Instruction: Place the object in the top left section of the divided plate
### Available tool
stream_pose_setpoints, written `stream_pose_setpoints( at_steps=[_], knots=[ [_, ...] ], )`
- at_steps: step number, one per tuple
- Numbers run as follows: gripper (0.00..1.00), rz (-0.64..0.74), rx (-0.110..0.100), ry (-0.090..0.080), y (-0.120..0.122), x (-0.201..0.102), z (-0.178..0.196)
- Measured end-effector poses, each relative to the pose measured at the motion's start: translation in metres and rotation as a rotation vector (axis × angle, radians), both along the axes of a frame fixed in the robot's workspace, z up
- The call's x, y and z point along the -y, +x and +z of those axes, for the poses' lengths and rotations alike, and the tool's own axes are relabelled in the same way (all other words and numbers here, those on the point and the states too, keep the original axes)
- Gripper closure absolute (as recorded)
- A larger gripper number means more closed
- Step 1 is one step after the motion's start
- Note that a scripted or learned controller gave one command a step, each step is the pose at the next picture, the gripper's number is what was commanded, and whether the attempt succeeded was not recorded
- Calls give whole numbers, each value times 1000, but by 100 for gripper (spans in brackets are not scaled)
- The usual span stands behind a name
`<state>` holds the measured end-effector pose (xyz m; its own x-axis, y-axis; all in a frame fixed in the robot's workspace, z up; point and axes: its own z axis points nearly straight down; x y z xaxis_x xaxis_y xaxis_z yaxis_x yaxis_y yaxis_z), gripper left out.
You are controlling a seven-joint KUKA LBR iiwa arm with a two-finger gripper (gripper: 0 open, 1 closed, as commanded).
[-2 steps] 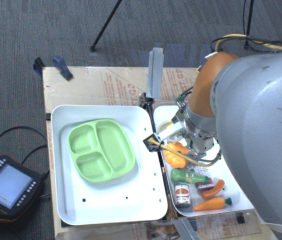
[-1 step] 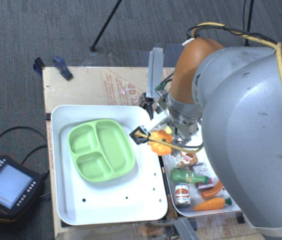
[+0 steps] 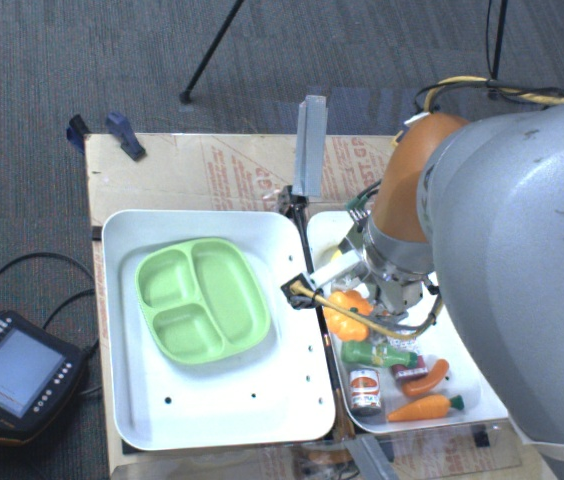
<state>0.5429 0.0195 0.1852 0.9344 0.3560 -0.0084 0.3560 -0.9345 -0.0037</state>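
Note:
The green divided plate (image 3: 202, 299) lies in the left white bin (image 3: 142, 418), with its three sections bare. Its top left section (image 3: 167, 279) is a small one. My gripper (image 3: 395, 310) hangs low over the right bin (image 3: 487, 393), under the orange-banded wrist, among the toy foods. An orange rounded toy (image 3: 348, 304) lies just to its left. I see nothing held between the fingers, and the wrist hides them.
In the right bin lie a green bottle (image 3: 377, 353), a small can with a red label (image 3: 365, 390), a carrot (image 3: 422, 408) and a red sausage-like toy (image 3: 430, 376). A grey upright post (image 3: 311, 153) stands behind the bins' divide.

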Motion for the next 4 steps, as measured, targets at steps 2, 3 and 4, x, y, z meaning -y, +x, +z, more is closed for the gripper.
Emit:
stream_pose_setpoints(
  at_steps=[2, 3, 4],
  knots=[
    [100, 47, 0, 1, -31, 5, 0],
    [100, 45, -7, 2, -31, 6, 7],
    [100, -85, 0, 0, -69, 26, 0]
  ],
)
